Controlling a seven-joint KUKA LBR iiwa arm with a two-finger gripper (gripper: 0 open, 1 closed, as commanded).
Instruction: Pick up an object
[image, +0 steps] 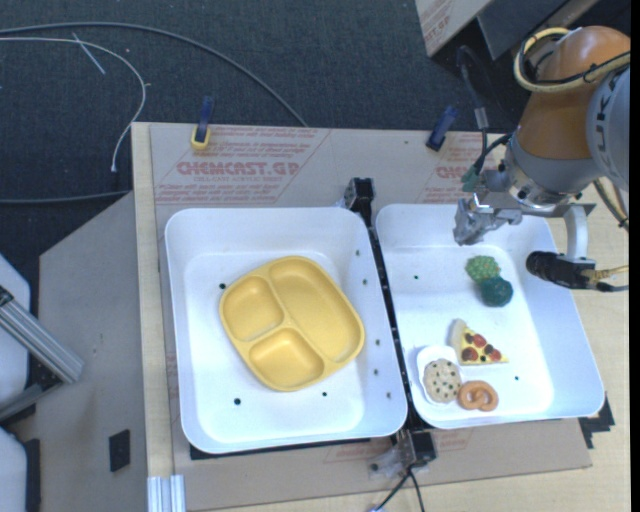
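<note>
My gripper (469, 234) hangs over the far part of the right bin (560, 400), pointing down, with nothing visibly in it. Just to its right and nearer me lies a green broccoli floret (482, 267), with a darker teal-green piece (495, 291) touching it on the near side. A pizza slice (476, 346) lies further toward the front. In the bin's near left corner a small white plate (428, 358) carries a chocolate-chip cookie (441, 379), and a brown pretzel (479, 397) rests by its right edge.
The left bin (190, 330) holds a yellow three-compartment plate (290, 320). A black clamp (359, 193) sits at the far end of the ridge between the bins. Blue clips (204, 118) (441, 128) grip the cardboard base's far edge.
</note>
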